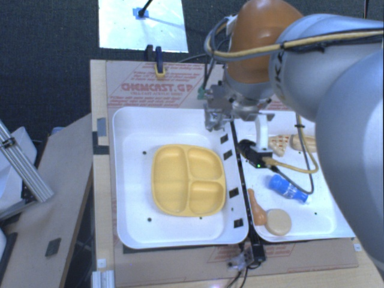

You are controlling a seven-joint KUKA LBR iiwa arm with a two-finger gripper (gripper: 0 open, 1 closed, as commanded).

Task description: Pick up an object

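Bins are sitting side by side on a wooden bench, seen from above at a slant. The left bin (129, 161) is holding a yellow divided plate (188, 180) with three compartments, lying flat near the bin's middle. The right bin (321, 218) is holding several small things. A blue bottle (286, 188) is lying on its side near the bin's centre. Nearer the viewer, a round tan disc (278, 221) is resting close to the near rim, and an orange spoon-shaped piece (256, 207) is lying just left of it, beside the divider between the bins. Toward the far side, a tan waffle-like piece (280, 143) and a pale bread-like piece (304, 142) are lying side by side, partly hidden by the arm.

A large grey arm (336, 83) with an orange band is reaching in from the right, covering the upper right of the scene. Its gripper (216, 122) is hanging over the far end of the divider between the two bins, above the far right corner of the left bin. Whether its fingers are spread or pressed together cannot be told, and nothing is visibly held. A yellow cable (297, 168) is looping below the wrist across the right bin.

Beyond the bins, a red-lettered cardboard sheet (157, 86) is lying under them, with a yellow clamp (159, 69) at its far edge.
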